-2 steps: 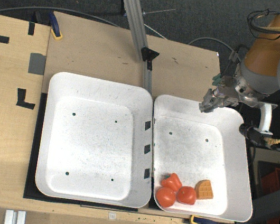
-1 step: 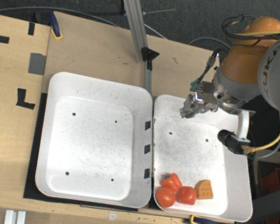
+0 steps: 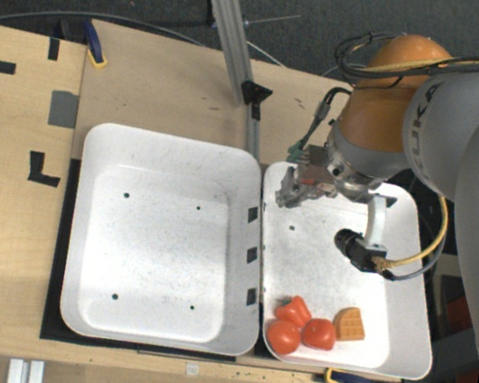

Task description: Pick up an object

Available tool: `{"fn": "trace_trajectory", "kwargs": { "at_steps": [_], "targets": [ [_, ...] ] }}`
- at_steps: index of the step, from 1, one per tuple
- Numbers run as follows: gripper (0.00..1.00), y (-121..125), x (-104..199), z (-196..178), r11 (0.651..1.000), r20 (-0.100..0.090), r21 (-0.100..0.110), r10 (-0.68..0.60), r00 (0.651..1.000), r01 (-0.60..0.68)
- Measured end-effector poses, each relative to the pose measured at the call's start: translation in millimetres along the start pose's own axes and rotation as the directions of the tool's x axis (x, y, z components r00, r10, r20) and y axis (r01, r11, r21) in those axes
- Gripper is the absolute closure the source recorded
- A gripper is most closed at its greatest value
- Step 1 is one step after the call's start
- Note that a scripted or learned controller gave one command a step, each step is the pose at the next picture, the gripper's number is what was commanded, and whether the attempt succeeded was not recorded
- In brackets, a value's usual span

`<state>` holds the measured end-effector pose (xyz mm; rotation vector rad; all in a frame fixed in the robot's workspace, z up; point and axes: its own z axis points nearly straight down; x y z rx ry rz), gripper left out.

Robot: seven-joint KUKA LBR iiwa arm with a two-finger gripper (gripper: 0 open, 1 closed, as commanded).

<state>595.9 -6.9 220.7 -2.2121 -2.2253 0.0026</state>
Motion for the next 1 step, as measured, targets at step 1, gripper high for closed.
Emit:
{"fn": "trace_trajectory", "kwargs": {
  "at_steps": [1],
  "targets": [
    [1.00,-19.9,60.9,-6.1,1.000,-0.001,0.000,-0.002,1.000,0.002]
  ]
}}
